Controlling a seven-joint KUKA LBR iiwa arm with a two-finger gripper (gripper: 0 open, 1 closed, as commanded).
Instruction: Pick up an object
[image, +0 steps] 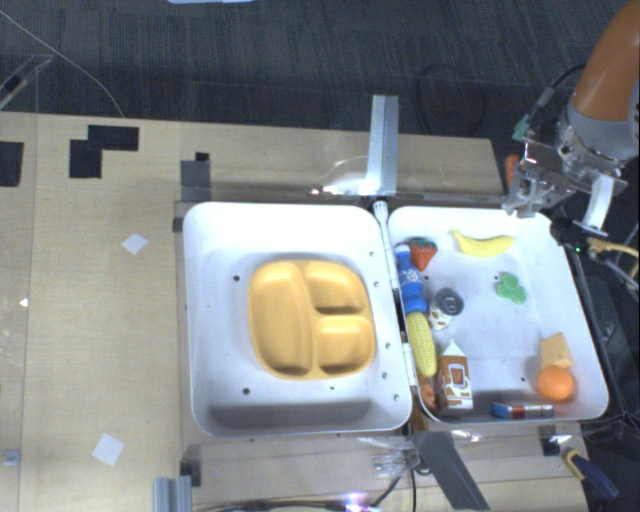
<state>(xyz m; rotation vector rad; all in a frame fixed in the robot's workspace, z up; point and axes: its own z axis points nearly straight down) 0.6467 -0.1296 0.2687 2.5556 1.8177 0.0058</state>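
My gripper (524, 200) hangs over the far right corner of the right bin (590, 330), just beyond the banana (482, 243). Nothing shows between its fingers. In that bin lie a strawberry (425, 253), a blue bottle (410, 283), a corn cob (422, 343), a small carton (455, 378), a green leafy piece (511, 288), a grey round disc (448, 301), an orange (555, 383), a tan wedge (555, 350) and a marker (522, 409).
The left bin (215, 300) holds a yellow divided tray (310, 317). A metal post (383, 145) stands behind the divide between the bins. Cables run along the right side of the bench.
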